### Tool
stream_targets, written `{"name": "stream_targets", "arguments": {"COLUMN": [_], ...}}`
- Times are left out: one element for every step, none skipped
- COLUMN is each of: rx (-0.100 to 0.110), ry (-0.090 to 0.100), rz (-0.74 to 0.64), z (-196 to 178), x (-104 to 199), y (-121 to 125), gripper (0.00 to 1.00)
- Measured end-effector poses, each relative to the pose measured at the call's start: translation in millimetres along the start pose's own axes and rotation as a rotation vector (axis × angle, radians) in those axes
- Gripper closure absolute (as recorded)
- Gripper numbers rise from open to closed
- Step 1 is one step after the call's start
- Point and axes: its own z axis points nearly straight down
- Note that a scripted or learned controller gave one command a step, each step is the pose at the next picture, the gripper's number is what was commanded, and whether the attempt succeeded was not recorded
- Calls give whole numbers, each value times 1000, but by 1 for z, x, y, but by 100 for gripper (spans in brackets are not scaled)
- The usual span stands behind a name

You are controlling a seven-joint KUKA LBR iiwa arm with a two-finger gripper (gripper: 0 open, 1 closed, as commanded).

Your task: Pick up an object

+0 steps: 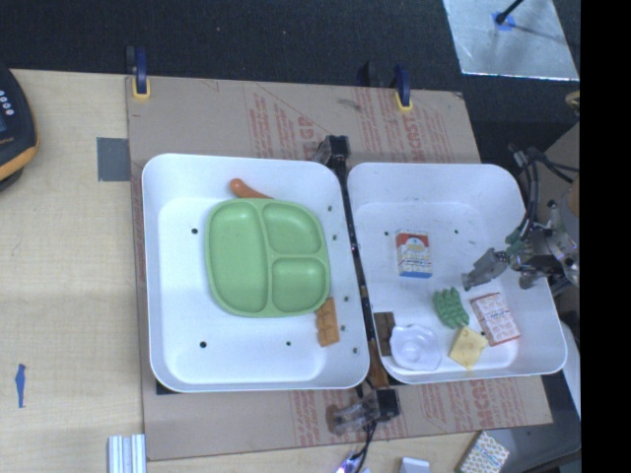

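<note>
- Two white bins are set side by side on the desk (69,264).
- The end effector (490,267) is seen at right, above the right bin (444,180); its state cannot be told.
- A small carton (414,254), green toy (451,307) and card (493,318) are found nearby.

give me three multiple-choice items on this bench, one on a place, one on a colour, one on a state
1. Where does the green divided plastic plate lie?
A. left white bin
B. right white bin
C. on the cardboard

2. What colour is the small wedge-shaped block at the right bin's near edge?
A. blue
B. yellow
C. black

3. How does the plate sit?
A. flipped over
B. leaning on a wall
C. flat, hollows up

Key: 1 A, it fills the middle of the left bin. 2 B, it is plainly yellow. 3 C, its three hollows face the camera.
</note>
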Motion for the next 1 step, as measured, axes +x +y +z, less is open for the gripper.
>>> {"name": "stream_targets", "arguments": {"rx": [10], "ry": [4], "rz": [-4], "z": [113], "x": [30], "y": [11], "gripper": [0]}}
